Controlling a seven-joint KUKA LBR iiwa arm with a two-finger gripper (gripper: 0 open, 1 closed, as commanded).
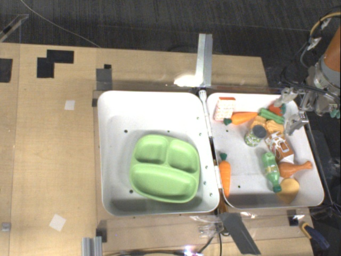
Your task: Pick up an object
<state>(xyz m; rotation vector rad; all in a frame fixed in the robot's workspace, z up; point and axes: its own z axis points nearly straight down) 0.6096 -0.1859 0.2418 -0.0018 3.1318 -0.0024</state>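
While its silver two-finger claw (pixel 296 111) is hovering with fingers spread and nothing between them, the arm is needing a centred descent onto the small orange-and-white packet (pixel 279 144) just below-left.

Two shallow white bins sit side by side on the bench (pixel 42 159): the left bin (pixel 114 116) and the right bin (pixel 314 188). The left bin holds one thing, a green divided tray (pixel 165 167) with three compartments. The right bin holds two carrots, one (pixel 225 176) at its left wall and one (pixel 244 118) near its far edge, one white and red carton (pixel 224 108), one green bottle (pixel 270 169), one small jar (pixel 254 136), one drumstick-shaped piece (pixel 294 168) and one yellow fruit (pixel 288 186). The pile at the far right corner is too jumbled to count.
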